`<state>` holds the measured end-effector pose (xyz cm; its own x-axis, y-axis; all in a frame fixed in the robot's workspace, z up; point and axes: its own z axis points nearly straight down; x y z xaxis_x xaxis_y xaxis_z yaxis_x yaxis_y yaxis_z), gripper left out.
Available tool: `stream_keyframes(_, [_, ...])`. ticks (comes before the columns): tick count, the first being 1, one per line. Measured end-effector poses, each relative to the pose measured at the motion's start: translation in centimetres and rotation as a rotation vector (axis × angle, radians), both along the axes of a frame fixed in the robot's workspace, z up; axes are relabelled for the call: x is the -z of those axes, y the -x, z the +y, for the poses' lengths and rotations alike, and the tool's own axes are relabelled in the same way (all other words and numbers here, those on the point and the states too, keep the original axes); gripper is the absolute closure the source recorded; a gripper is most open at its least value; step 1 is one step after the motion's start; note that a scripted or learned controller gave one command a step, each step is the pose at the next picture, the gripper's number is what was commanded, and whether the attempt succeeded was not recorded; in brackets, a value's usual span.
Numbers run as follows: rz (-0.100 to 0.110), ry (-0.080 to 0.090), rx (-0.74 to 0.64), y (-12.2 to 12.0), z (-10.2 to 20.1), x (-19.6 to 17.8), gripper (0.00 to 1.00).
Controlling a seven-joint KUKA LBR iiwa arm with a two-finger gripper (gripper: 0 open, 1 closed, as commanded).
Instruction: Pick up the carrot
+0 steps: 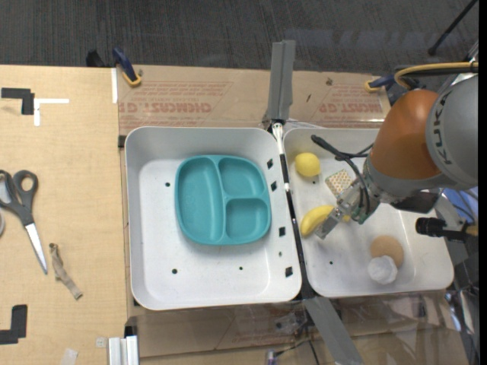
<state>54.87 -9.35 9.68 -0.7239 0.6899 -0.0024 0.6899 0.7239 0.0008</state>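
so nothing's picked up yet imo. gripper (329, 226) sits low in the right bin (426, 276) touching the banana (313, 220); can't tell its state, and i can't spot the carrot anywhere.

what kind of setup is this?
Likely a robot-manipulation lab bench: two shallow white plastic bins side by side on taped cardboard, a grey-and-orange robot arm reaching in, metal scissors lying nearby.
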Motion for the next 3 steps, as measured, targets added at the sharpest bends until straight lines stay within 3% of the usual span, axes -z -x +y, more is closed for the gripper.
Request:
stream_keyframes(1, [0.001, 0.0, 0.256, -5.7, -0.5, 0.5, 0.0])
stream_keyframes(2, [0.0, 0.001, 0.795, -11.0, -2.3, 0.0, 0.0])
stream_keyframes(3, [0.002, 0.0, 0.711, -3.8, -4.3, -2.5, 0.0])
